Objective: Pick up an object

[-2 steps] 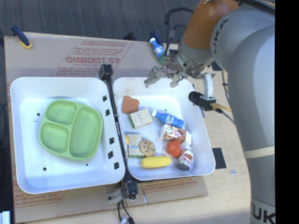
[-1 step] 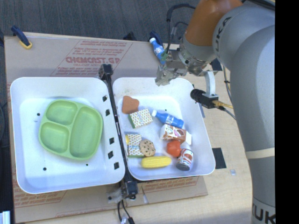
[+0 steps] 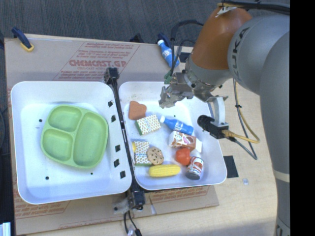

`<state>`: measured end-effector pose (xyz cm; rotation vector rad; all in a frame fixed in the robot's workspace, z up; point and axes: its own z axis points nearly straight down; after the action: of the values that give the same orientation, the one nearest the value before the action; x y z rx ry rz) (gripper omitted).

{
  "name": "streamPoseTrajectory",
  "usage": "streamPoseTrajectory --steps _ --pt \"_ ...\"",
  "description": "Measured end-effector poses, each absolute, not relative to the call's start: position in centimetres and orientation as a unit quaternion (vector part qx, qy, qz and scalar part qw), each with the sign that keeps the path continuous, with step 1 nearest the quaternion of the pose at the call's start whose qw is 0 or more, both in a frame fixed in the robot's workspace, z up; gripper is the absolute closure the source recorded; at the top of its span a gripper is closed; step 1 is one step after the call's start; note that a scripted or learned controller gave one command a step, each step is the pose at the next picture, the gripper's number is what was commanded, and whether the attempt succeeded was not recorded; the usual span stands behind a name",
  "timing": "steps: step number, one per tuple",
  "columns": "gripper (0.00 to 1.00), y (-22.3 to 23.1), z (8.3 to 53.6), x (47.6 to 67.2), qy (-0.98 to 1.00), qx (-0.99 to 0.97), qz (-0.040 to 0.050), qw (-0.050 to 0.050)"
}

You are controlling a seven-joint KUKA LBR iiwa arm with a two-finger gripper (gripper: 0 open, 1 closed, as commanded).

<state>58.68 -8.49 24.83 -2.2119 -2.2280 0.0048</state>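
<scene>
Over right bin (image 3: pixel 142 88) back edge: gripper (image 3: pixel 168 98), above toys.

bins (image 3: pixel 22 132): smooth white plastic, faintly glossy
divided plate (image 3: pixel 75 136): pale green plastic, soft sheen
bench sheet (image 3: pixel 98 58): matt brown cardboard, red print
arm (image 3: pixel 261 48): smooth grey painted shell, glossy orange band
corn cob (image 3: pixel 164 170): shiny yellow plastic
bottle (image 3: pixel 177 126): glossy blue plastic, white cap
can (image 3: pixel 195 167): printed label, looked metallic
cookie (image 3: pixel 155 155): rough, matt brown surface
</scene>
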Motion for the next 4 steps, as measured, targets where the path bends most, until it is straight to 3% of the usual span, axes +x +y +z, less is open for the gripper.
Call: streamPoseTrajectory --steps 1,2,3,4 --pt "1.00 -0.2 22.9 55.5 -0.710 -0.704 0.0020 0.002" --pt "1.00 5.3 22.3 47.6 -0.710 -0.704 0.0020 0.001" --pt "1.00 5.2 23.4 47.6 -0.711 -0.703 0.0026 0.001" --pt "0.00 5.2 23.4 47.6 -0.712 -0.703 0.0028 0.001"
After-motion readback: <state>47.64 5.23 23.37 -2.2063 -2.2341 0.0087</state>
